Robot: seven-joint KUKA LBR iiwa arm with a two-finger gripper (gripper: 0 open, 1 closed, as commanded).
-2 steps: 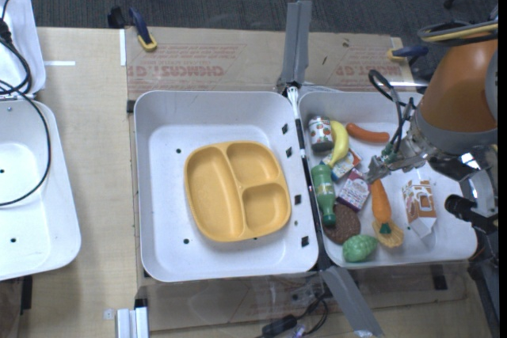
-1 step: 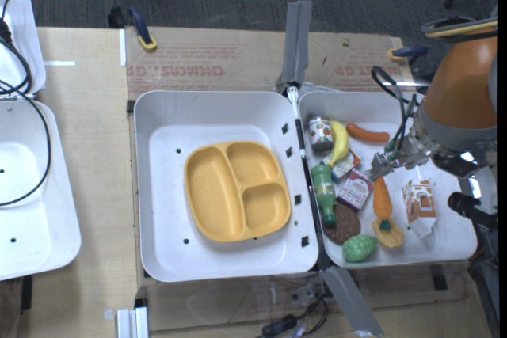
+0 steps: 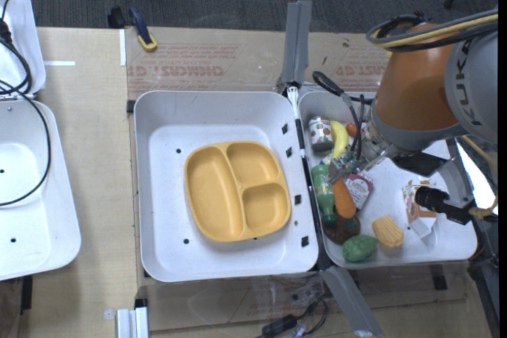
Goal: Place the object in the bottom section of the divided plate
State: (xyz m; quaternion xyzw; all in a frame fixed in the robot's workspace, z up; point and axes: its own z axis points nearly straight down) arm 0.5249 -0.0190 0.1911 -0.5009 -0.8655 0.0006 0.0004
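**Toy Food Piled in the Right Bin, Yellow Plate Waiting in the Left**

Nearest the camera, at the near edge of the right bin [image 3: 455, 249], sit a green lumpy toy [image 3: 360, 248] and a yellow corn piece [image 3: 387, 231], just beside each other. A dark round toy [image 3: 341, 229] touches the green one on its far side.

Farther in lies an orange carrot [image 3: 344, 200], next to a small red and white packet [image 3: 360, 188]. A green bottle shape [image 3: 322, 182] lies along the bin's left wall. At the far end are a yellow banana [image 3: 339, 138] and a small can [image 3: 320, 132]. A little carton [image 3: 416, 203] lies apart on the right side of this bin.

The arm [image 3: 420, 87] is big and orange and grey. It hangs over the far right part of this bin and hides things under it. The gripper [image 3: 358, 161] reaches down into the pile, near the banana and the packet. I cannot tell if it is released or clenched, or what it touches.

The left bin [image 3: 158, 170] holds the yellow divided plate [image 3: 236, 191] in its middle. White floor shows all around the plate. All three sections have lots of open room. The two bins meet at a grey bar [image 3: 298, 43] between them.

A white tray with a black cable [image 3: 24, 138] lies far off to the left.
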